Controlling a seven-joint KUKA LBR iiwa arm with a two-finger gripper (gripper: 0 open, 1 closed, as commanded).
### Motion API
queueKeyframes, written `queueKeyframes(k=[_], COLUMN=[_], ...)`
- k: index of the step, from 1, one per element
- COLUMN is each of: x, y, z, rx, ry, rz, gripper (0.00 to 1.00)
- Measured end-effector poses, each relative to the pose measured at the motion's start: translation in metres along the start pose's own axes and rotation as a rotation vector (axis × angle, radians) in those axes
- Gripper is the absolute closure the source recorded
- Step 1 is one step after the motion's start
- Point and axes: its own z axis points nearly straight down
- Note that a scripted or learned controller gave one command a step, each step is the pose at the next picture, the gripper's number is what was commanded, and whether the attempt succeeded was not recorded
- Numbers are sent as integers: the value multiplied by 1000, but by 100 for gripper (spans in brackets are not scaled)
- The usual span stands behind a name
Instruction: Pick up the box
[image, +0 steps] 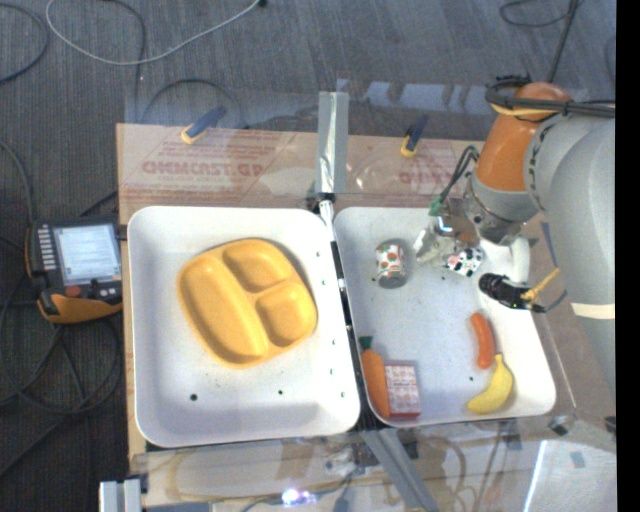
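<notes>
Currently the claw (440, 243) sits over the upper part of the right bin (540, 400), close to the small patterned cup (391, 261); whether it is spread or pressed together cannot be told from this view. Nothing is seen held in it.

The box (401, 389), small and pink-patterned, lies flat at the lower left of the right bin, near the front wall. An orange carrot (374, 377) lies touching or just beside its left edge. A red sausage (484, 339) and a banana (491, 388) lie well apart from it, toward the bin's right side. The left bin (150, 400) carries a yellow divided tray (248, 299).

Recommended procedure for the step in hand:
1. Move the claw across the bin toward the front wall until it is centred over the box.
2. Align the grip across the box's short sides so that the carrot stays outside it.
3. Descend straight; the adjacent carrot and bin wall leave little room on the left.
4. Confirm the box is gripped before lifting.
</notes>
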Motion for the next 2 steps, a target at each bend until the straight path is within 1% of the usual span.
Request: queueKeyframes(k=[1,2], x=[20,19], y=[-42,-42], z=[-42,-42], rx=[-12,-13], ry=[4,4], rz=[43,44], gripper=[100,0])
